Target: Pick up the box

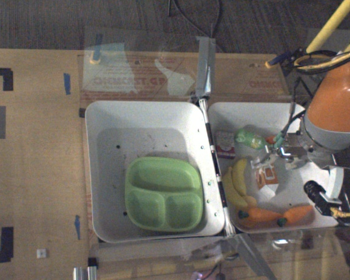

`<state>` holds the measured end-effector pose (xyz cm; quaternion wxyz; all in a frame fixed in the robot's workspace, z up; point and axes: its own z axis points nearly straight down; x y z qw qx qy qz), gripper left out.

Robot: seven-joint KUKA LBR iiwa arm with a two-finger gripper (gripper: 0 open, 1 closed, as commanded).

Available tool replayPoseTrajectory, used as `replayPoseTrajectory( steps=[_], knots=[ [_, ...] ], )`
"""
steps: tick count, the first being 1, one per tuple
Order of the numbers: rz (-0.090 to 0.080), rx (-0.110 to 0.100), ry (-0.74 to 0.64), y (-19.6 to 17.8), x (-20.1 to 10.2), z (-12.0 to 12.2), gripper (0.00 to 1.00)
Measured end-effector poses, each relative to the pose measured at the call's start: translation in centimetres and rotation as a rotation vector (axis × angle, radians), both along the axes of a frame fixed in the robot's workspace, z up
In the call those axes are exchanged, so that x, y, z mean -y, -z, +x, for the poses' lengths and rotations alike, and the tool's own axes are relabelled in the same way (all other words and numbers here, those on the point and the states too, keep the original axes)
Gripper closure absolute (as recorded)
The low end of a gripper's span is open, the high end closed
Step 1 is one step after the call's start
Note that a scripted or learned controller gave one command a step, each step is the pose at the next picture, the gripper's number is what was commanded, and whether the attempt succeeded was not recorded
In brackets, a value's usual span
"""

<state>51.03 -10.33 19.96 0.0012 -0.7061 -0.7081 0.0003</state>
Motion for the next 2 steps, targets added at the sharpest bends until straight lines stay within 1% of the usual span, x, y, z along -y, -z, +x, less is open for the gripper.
replayPoseTrajectory(
  steps=[1,2],
  knots=[
    [-0.003,0.005,0.086,-6.3,8.5,1.9,0.0],
    [-0.001,0.002,0.169,10.1,3.5,5.2,0.0]
  ],
)
